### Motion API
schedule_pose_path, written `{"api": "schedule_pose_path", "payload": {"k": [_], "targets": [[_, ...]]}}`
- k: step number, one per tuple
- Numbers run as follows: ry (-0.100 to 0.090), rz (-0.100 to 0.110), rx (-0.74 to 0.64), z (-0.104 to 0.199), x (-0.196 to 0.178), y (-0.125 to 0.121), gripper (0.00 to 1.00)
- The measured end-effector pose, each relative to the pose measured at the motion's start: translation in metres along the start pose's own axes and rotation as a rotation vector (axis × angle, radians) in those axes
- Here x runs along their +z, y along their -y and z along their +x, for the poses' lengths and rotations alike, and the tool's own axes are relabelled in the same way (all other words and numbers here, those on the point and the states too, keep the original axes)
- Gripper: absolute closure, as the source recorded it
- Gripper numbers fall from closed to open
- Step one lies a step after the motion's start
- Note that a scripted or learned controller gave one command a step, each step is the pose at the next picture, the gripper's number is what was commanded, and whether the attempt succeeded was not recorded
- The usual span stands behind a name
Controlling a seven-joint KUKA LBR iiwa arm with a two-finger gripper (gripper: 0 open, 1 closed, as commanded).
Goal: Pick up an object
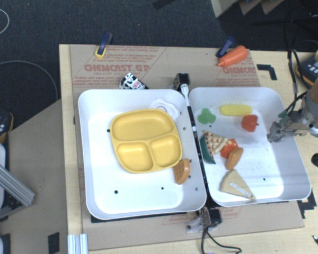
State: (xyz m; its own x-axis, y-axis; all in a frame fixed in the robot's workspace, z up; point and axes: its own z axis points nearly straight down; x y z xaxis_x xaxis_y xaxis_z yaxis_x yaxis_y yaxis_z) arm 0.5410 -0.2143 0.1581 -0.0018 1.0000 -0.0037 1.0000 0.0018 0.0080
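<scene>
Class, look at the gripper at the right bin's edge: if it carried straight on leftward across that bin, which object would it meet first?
Most likely the red tomato-like piece, the nearest thing left of the gripper. Its height above the right bin is unclear, so it might pass over.
</scene>
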Motion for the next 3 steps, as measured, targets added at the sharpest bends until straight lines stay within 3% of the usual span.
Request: {"api": "schedule_pose_path", "payload": {"k": [1,2,3], "targets": [[0.001,-0.001,0.001,-0.008,-0.062,-0.003,1.00],[-0.001,0.004,0.001,-0.008,-0.067,-0.004,1.00],[-0.007,0.011,-0.003,0.048,-0.069,0.020,1.00]]}}
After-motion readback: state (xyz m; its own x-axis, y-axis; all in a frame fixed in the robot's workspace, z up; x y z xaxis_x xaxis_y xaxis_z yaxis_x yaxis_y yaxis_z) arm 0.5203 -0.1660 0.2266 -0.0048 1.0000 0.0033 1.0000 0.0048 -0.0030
